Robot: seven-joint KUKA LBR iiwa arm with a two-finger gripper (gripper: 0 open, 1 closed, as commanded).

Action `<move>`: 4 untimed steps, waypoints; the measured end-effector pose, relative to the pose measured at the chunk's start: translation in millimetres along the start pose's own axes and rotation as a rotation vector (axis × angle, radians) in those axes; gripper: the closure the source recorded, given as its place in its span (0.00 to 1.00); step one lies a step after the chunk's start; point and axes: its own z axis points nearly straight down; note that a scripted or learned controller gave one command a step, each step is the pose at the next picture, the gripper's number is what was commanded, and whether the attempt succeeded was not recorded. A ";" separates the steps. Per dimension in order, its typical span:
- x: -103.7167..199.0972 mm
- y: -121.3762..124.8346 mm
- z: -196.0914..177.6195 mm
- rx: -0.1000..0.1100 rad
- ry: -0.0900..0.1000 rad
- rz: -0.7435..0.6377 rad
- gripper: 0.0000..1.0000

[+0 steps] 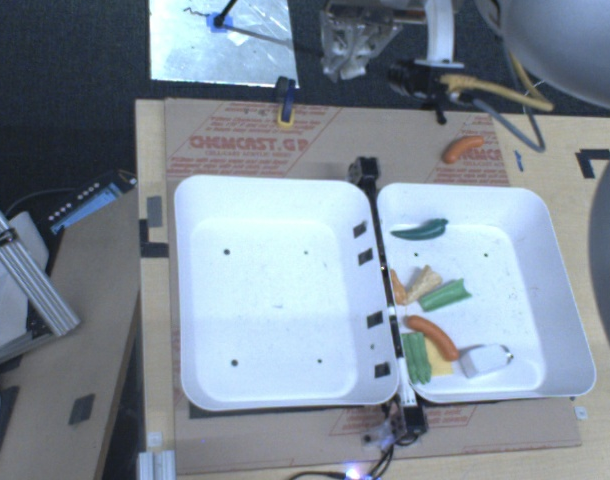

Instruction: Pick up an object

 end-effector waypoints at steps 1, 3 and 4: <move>26.4 -0.1 -3.9 0.001 0.001 -0.001 1.00; 70.9 0.1 -24.5 0.000 0.001 -0.001 1.00; 70.0 0.2 -44.2 0.000 0.000 -0.001 1.00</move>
